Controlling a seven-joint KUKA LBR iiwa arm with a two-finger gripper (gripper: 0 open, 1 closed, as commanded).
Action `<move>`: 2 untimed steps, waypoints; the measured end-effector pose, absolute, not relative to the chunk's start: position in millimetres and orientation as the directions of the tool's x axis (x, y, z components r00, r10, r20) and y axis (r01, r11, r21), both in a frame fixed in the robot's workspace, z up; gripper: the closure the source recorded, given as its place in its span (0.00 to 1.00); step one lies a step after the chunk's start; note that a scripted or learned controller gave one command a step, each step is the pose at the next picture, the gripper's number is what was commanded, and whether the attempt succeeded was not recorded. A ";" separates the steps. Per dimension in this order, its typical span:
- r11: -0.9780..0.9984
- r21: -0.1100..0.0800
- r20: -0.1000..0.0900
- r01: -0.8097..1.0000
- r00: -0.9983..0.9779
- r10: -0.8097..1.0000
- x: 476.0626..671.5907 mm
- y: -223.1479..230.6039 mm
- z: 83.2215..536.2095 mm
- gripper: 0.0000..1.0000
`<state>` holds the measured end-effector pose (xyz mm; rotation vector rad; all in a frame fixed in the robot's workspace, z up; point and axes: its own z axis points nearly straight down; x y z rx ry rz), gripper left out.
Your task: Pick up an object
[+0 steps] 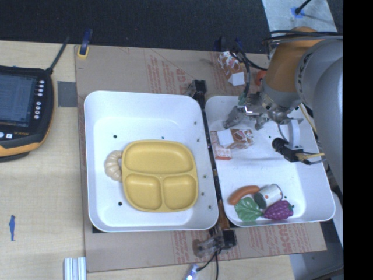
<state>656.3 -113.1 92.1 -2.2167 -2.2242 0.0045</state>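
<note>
Four toys [260, 202] share one bin [312, 182]; claw [247, 114] grip state unclear.

Bright even light, slight blur

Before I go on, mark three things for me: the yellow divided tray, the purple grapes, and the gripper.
yellow divided tray [158, 156]: camera view, on the floor of its large upper compartment.
purple grapes [278, 210]: camera view, on the middle of the bunch.
gripper [247, 114]: camera view, at the tip of the arm over the right bin.
</note>
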 end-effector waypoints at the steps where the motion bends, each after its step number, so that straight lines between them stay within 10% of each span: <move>1: 0.004 -0.005 -0.001 1.000 -0.004 1.000 643.4 -124.5 91.7 0.00; 2: 0.006 -0.007 -0.001 1.000 -0.006 1.000 643.6 -125.0 102.2 1.00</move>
